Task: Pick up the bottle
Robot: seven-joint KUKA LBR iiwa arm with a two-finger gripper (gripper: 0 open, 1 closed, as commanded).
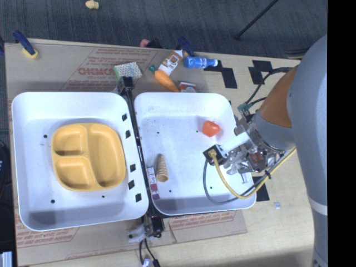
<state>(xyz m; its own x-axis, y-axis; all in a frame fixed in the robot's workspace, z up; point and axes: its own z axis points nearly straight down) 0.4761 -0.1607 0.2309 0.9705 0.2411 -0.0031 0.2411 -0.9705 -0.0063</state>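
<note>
A small blue bottle (198,63) lies on its side on the cardboard behind the right bin (183,196). Beside it, to the left, lies a white and orange bottle (170,63). My gripper (232,162) hangs low over the right bin's right side, near its rim, with a yellow cable looping beneath it. It is far from both bottles, and I see nothing held in it. A red-orange object (210,128) sits in the bin just up and left of the gripper.
A cone-shaped brown item (161,167) lies in the right bin near its left wall. A yellow divided plate (89,156) sits in the left bin (28,204). An orange carrot-like piece (166,80) and a green sponge (128,70) lie behind the bins.
</note>
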